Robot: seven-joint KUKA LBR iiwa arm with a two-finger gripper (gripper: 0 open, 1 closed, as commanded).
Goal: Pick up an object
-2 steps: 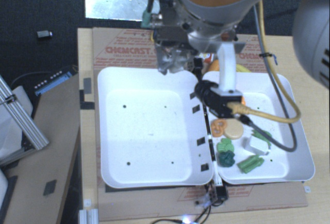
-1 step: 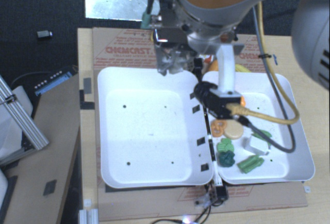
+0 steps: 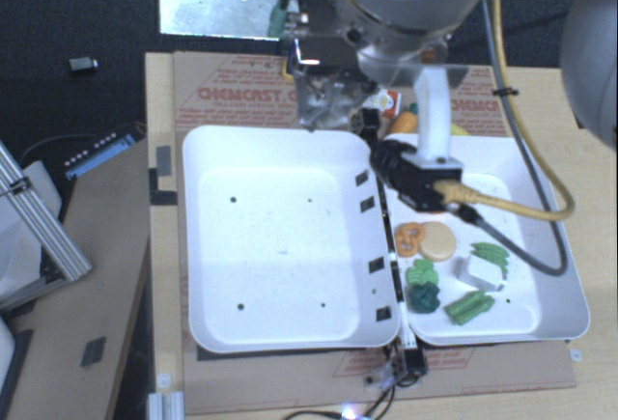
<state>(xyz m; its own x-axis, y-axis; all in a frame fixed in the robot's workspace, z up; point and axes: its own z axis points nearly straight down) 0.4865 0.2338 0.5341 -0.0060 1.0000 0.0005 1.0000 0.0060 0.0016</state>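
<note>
The right bin (image 3: pixel 565 297) holds several small items near its front: a brown pretzel (image 3: pixel 408 237), a tan round disc (image 3: pixel 438 241), a dark green broccoli piece (image 3: pixel 422 279), a white block (image 3: pixel 479 274), a green bean pod (image 3: pixel 491 253) and another green pod (image 3: pixel 470 307). An orange item (image 3: pixel 406 122) peeks out at the bin's back edge, partly hidden by the arm. My gripper (image 3: pixel 324 109) hangs over the back rim between the two bins, far from the front items. Nothing can be seen held in it.
The left bin (image 3: pixel 198 215) lies beside the right one, with black clips (image 3: pixel 376 266) along the shared rim. A black wrist block (image 3: pixel 417 179) and a yellow hose (image 3: pixel 521 211) hang over the right bin's back half. Cardboard lies under both bins.
</note>
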